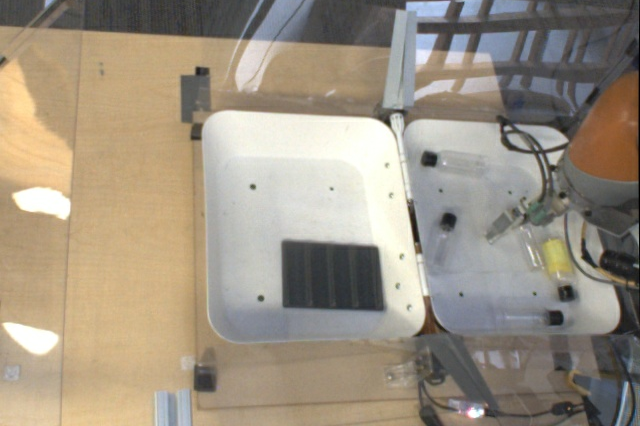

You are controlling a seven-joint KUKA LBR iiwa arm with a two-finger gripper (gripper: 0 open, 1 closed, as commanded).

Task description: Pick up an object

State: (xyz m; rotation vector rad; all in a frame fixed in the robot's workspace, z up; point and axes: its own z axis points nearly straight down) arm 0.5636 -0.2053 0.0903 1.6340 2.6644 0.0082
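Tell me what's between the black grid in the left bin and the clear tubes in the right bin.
In the camera view, the bins' touching rims lie between the black grid and the tubes.

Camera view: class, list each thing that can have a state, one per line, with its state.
Left bin: holds a dark ribbed pad, lying flat.
Right bin: holds several clear vials.
Top vial: lying on its side, black cap on.
Bottom vial: lying on its side, black cap on.
Yellow vial: lying in the right bin.
End effector: over the right bin.
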